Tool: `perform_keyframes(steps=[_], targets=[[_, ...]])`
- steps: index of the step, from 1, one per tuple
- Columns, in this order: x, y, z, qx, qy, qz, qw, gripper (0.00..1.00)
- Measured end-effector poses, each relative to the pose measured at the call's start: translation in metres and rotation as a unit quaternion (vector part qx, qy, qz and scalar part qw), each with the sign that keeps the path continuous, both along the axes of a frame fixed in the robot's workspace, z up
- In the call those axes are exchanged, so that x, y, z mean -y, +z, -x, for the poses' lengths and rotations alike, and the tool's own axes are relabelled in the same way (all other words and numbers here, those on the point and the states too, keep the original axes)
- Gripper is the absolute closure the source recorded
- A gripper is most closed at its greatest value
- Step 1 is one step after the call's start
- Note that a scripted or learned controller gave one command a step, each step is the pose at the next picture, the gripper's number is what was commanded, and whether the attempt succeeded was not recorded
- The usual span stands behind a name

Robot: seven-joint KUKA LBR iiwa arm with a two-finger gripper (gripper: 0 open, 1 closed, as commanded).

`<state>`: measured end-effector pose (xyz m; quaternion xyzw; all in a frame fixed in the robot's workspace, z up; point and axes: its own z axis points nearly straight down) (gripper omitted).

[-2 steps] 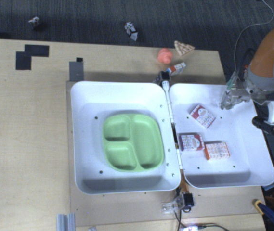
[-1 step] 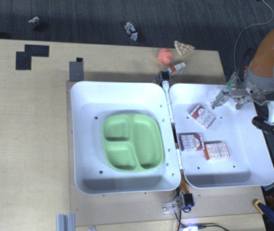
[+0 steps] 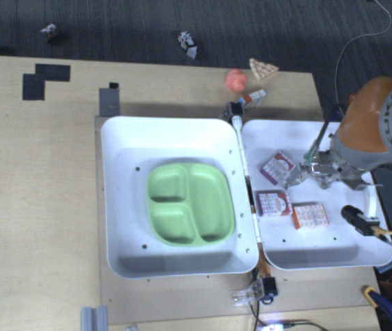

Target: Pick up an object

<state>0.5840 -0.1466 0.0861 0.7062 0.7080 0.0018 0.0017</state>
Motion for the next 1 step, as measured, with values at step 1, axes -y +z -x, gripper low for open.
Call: perform_keyframes(steps=[1], targets=[[0.0002, 0.0126, -0.0026, 0.004, 0.000, 0.0010, 1.0000, 1.00]])
